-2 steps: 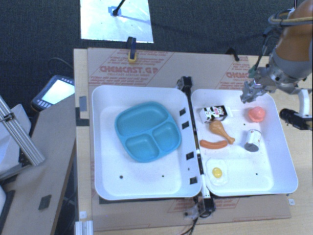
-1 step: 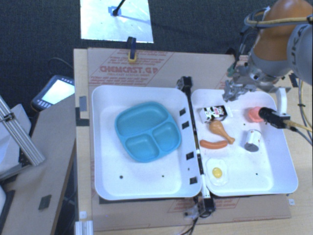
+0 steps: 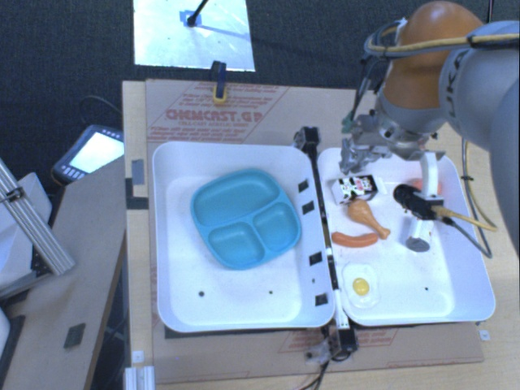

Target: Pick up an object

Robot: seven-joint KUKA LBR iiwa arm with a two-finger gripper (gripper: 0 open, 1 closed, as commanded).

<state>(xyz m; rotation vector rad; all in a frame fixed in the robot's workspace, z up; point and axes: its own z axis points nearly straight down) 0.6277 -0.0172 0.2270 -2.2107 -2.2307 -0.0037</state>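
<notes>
Nearest me, fried egg (image 3: 360,287) at six o'clock of the right bin (image 3: 463,299). Sausage (image 3: 355,238) next, drumstick (image 3: 367,215) above it. Black-and-white carton (image 3: 357,188) at eleven o'clock, my gripper (image 3: 352,162) right over it; grip state, I cannot tell. Blue tray (image 3: 244,218) mid left bin (image 3: 175,242).

A: What's in the left bin (image 3: 175,299)?
B: A tray (image 3: 244,227), centred.
A: And the right bin (image 3: 463,295)?
B: Carton (image 3: 357,188) at eleven o'clock, drumstick (image 3: 367,214) and sausage (image 3: 355,238) below, egg (image 3: 361,286) at seven.
</notes>
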